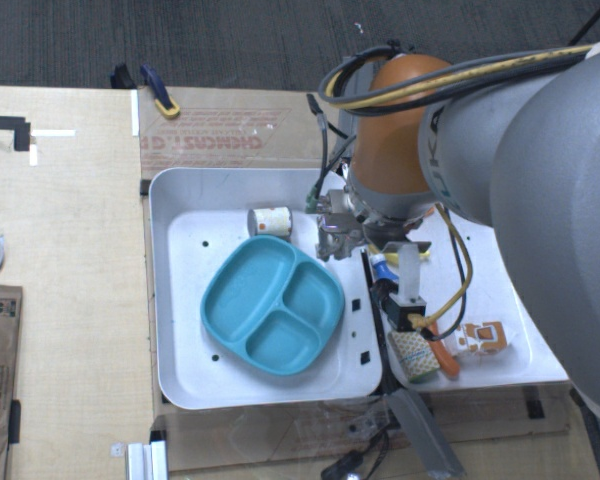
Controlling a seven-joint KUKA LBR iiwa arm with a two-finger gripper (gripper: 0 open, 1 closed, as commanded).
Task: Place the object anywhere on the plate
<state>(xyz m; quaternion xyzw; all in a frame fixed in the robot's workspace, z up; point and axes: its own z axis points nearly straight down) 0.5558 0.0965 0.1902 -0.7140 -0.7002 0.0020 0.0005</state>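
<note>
Above white bins (170, 268): arm (500, 158); gripper (338, 236) beside plate (272, 305)

The grey arm with its orange band (410, 128) covers the right white bin's (505, 298) far edge and far-right corner, and its gripper (340, 236) is too cluttered to read. Small items near that bin's left edge (420, 353), perhaps packets, are partly hidden by cables.
</note>
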